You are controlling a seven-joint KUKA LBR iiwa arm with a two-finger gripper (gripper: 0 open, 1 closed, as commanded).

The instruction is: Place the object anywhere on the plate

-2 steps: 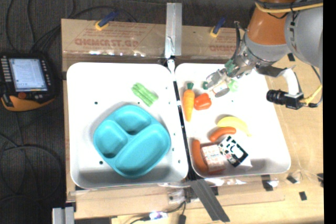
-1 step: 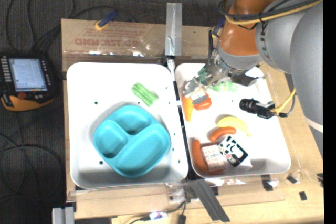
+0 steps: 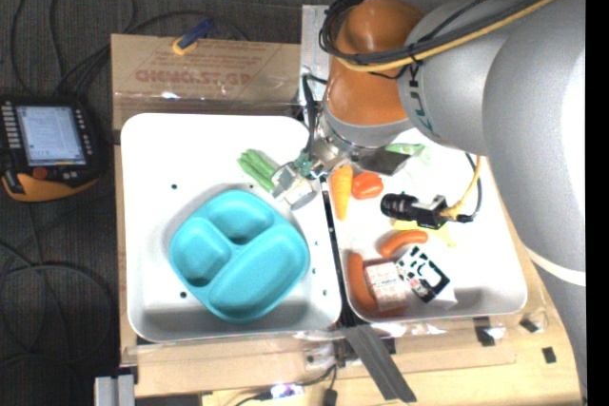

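Camera view puts the gripper (image 3: 297, 178) low over the left bin (image 3: 152, 147); whether it grips anything I cannot tell. A green object (image 3: 255, 166) lies just beside it, the blue plate (image 3: 238, 252) just below. Any release should come squarely over a plate compartment.

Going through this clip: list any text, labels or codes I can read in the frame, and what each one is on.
Cardboard sheet behind the left bin: red printed lettering, upside down and too blurred to read.
Handheld pendant at far left: lit screen, contents too small to read.
Red can in the right bin: white label, print unreadable.
Black-and-white patterned tag beside the can: a marker pattern, no words.
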